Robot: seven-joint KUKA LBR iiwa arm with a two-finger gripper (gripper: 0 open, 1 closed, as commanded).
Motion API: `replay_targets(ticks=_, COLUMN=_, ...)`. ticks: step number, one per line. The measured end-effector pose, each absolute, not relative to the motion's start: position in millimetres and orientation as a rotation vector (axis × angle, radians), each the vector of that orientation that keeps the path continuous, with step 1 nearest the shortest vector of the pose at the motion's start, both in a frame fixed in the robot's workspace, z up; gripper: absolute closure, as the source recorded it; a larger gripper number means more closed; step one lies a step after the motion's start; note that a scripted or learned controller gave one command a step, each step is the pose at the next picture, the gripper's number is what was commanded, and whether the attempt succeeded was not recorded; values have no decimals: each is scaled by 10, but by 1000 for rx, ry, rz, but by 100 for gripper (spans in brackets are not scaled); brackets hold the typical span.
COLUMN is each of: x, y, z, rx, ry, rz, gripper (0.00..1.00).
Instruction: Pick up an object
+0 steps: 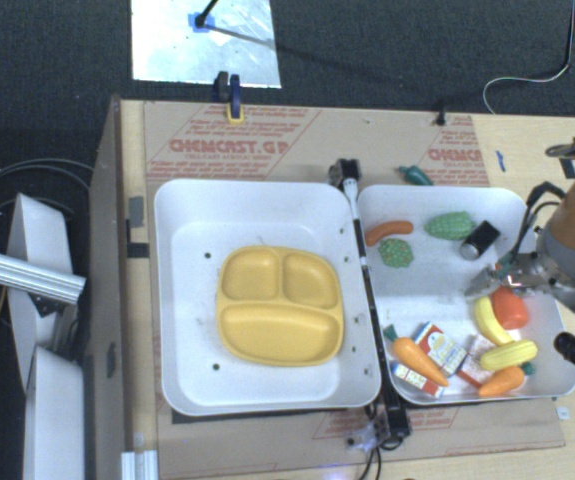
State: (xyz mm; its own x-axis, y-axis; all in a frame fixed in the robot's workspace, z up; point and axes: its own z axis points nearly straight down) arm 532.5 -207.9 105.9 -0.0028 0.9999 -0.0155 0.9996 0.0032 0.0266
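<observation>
Pincer (pixel 497 284) low in right bin (pixel 437 200), grip state unreadable, touching red-orange tomato (pixel 512 310) wedged against banana (pixel 489 320); crowding could make fingers snag both or slip off.

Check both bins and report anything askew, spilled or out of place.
Nothing looks spilled or broken. The yellow divided tray lies flat in the left bin, slightly turned against its walls. The toy food sits loosely piled in the right bin's near corner, with the gripper right above the tomato.
</observation>
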Motion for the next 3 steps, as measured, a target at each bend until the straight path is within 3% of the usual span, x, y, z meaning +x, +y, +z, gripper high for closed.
replay_targets(ticks=1, x=5289, y=-1827, z=989, rx=2183, ry=2196, rz=28, gripper=0)
replay_targets(ticks=2, x=6055, y=-1914, z=1451, rx=2213, ry=2223, rz=4, gripper=0)
replay_targets(ticks=3, x=6460, y=-1795, z=1008, rx=2202, ry=2214, rz=14, gripper=0)
